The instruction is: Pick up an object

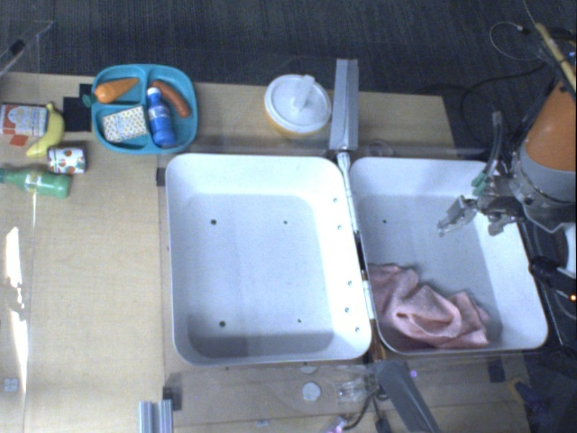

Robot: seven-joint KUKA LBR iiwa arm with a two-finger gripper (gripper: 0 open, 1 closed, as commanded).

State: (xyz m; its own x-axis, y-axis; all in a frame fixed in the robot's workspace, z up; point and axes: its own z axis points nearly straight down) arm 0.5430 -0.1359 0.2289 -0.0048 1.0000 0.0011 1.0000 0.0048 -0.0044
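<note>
Pink cloth (428,310), one; bins (261,174), two

Even, soft overhead light, mildly grainy picture

The white bins (257,255) read bright with faint shadow along their near walls; a pale glare streak lies on the tabletop (18,260) at left; fine detail is soft.

Pink cloth (425,308): crumpled, lying in loose folds on the floor of the right bin (514,269), along its near wall, spanning from the near-left corner toward the right.
</note>
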